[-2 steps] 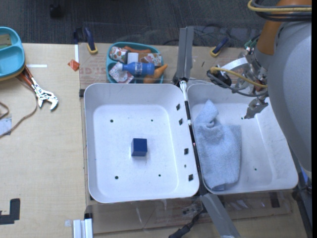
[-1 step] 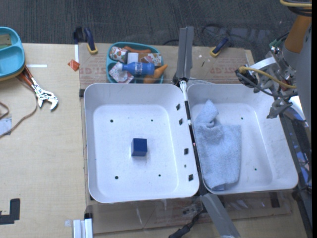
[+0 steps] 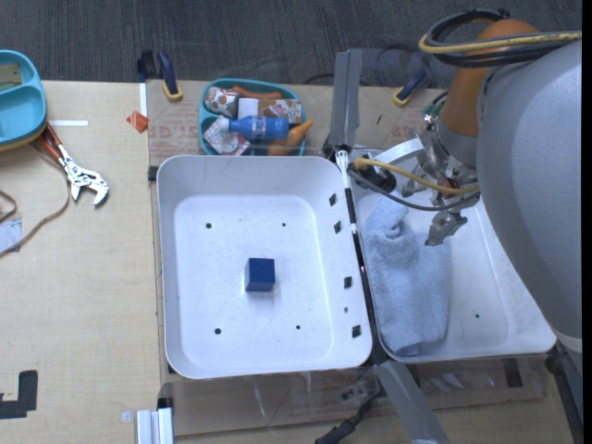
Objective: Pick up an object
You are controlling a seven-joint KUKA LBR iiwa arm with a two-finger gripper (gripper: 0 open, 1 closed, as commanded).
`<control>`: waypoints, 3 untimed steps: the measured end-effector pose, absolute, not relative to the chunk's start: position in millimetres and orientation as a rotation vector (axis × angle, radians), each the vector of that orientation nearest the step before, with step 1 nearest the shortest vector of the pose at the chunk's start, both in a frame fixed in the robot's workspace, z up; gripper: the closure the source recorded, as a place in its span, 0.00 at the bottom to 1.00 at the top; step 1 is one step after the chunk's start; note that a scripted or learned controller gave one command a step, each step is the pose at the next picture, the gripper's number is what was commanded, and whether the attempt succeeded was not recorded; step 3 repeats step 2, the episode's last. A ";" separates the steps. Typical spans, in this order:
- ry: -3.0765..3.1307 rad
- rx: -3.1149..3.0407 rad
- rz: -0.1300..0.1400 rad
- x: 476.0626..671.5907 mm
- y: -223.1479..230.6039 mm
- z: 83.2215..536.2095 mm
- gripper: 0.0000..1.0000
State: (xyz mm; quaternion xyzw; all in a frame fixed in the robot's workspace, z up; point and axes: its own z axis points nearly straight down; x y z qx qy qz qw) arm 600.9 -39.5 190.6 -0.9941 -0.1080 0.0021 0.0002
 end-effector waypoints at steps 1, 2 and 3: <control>-0.310 -3.127 0.004 612.0 -73.5 245.8 0.00; -0.314 -3.127 0.007 622.3 -115.4 243.3 0.00; -0.314 -3.127 0.007 622.3 -115.4 243.3 0.00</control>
